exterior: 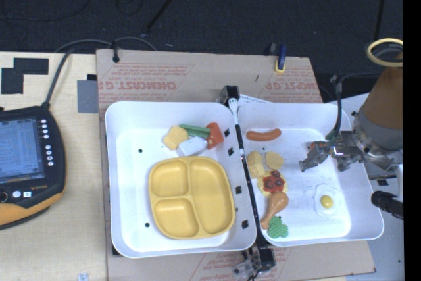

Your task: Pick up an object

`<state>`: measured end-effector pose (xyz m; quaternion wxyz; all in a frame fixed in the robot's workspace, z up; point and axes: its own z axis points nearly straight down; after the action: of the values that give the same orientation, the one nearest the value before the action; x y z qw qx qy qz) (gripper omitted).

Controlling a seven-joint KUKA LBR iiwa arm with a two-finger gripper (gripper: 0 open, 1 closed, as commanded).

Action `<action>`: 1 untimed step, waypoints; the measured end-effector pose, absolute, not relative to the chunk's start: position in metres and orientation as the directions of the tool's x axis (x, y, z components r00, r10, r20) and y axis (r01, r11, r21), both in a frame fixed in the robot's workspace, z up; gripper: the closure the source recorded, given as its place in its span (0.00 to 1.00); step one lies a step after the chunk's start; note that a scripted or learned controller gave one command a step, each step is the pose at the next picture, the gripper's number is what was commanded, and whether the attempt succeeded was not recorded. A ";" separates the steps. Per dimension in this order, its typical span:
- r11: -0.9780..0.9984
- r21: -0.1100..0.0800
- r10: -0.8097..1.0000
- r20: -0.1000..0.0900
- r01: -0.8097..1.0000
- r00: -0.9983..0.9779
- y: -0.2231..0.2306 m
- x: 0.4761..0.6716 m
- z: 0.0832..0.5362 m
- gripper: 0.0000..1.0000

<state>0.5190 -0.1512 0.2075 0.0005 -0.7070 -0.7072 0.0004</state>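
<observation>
My gripper hangs over the right part of the right bin, with nothing visibly in it. Toy food lies in that bin. A sausage is at the back and a fried egg lies just in front of the gripper. To the gripper's left are yellow chips, a piece with red berries, a drumstick and a green broccoli. The gripper stands apart from all of them.
The left bin holds a yellow divided plate. Behind it lie a yellow piece, a green one, a red-orange one and a white one. A control tablet lies at the far left.
</observation>
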 end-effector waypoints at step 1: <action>0.008 0.012 1.000 0.001 1.000 -0.008 -0.085 0.483 0.362 0.00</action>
<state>0.4834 -0.0845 0.3616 -0.0039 -0.7042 -0.7099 -0.0050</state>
